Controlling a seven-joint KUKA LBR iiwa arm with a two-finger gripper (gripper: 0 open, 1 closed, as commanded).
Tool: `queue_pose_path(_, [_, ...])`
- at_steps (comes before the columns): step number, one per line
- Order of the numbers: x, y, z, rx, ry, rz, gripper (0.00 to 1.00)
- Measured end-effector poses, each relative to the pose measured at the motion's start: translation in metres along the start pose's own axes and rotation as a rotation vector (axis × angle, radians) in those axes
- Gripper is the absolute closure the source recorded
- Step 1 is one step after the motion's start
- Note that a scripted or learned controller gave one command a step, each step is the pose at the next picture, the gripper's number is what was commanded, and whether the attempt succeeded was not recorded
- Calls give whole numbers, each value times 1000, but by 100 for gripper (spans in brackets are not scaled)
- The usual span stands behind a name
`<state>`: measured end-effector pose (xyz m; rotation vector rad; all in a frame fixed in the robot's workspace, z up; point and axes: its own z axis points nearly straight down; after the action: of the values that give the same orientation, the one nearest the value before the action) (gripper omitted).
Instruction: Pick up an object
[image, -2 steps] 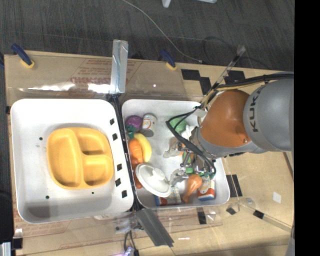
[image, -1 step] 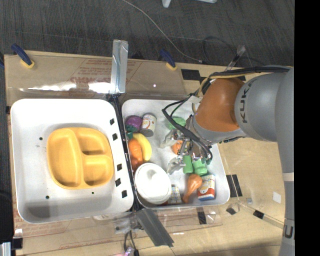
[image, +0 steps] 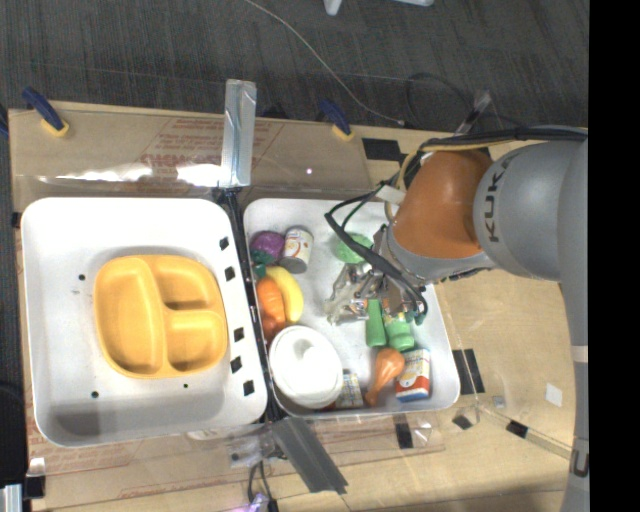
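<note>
Green bottle (image: 377, 322) lies at five o'clock in the right bin (image: 440, 385), just under the gripper (image: 352, 295); whether it grips I cannot tell, so a firm lift looks next.

The table (image: 520, 330) was pale wood, its bare top showing beside and below the gripper (image: 365, 292); a sheet of brown cardboard (image: 130, 140) lay over it up and to the left of the gripper, with clear tape (image: 150, 172) glinting across it; blue clamps (image: 45, 112) pinned the cardboard's far edge; beyond that edge ran dark grey carpet (image: 150, 45), crossed by a thin pale cable (image: 320, 60); short black tape marks (image: 468, 372) dotted the wood below and to the right of the gripper.
</note>
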<state>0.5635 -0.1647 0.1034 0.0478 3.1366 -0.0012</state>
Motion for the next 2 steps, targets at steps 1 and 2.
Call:
queue_pose_path(1, [25,4,-132,2,-7,217,100])
queue_pose_path(2, [-31,6,-155,1,0,334,100])
